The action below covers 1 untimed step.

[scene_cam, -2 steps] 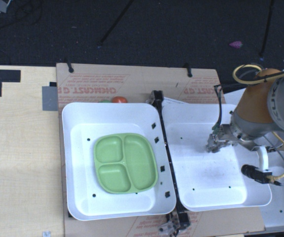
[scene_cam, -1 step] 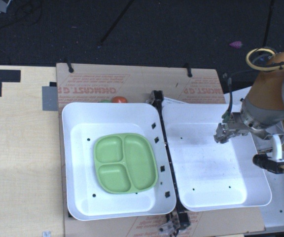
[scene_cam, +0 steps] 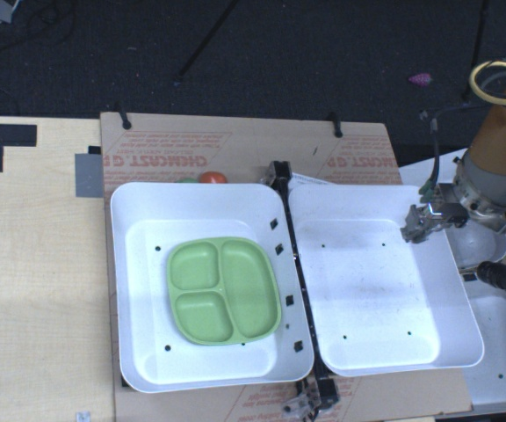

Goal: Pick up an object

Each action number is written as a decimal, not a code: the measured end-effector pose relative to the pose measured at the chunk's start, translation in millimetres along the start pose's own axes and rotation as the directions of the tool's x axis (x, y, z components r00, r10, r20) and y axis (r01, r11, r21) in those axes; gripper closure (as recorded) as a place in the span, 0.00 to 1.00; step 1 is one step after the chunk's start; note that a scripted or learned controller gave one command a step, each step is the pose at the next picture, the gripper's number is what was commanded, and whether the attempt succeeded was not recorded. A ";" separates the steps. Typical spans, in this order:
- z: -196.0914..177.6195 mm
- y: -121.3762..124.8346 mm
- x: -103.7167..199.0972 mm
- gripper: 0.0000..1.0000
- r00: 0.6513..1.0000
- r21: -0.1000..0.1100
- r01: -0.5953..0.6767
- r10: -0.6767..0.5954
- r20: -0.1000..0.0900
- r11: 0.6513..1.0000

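While both bins sit side by side on the bench, the scene reads as follows.

Bench point(scene_cam: 33, 280): pale wood surface, with a brown cardboard sheet point(scene_cam: 235, 152) lying under the bins; printed red lettering shows on the cardboard behind them.

Left bin point(scene_cam: 134, 341): shallow, white, touching the right bin along a dark clipped seam in the middle.

Right bin point(scene_cam: 372, 297): shallow, white, its floor bare apart from a few small dark dots.

Arm point(scene_cam: 490, 148): grey with an orange section, reaching in at the right edge, above the far right corner of the right bin.

Green tray point(scene_cam: 224, 290): pale green plate with three compartments, lying flat in the middle of the left bin, well apart from the arm.

Gripper point(scene_cam: 418, 225): over the right bin's far right rim, pointing inward; whether its grasp is wide or closed cannot be told, and nothing is seen in it.

Red object point(scene_cam: 213, 178): small, round, just behind the left bin's far wall, on the cardboard.
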<state>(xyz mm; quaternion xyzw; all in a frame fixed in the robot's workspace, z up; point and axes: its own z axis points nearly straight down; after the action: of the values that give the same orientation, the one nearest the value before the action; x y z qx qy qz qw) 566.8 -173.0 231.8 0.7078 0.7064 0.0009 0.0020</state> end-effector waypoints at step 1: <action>-2.2 0.0 -0.5 1.00 1.000 0.005 0.001 -0.001 -0.002 1.000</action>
<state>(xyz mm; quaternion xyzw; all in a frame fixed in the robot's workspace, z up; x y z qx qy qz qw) 566.8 -173.5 234.1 0.7075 0.7067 -0.0003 -0.0006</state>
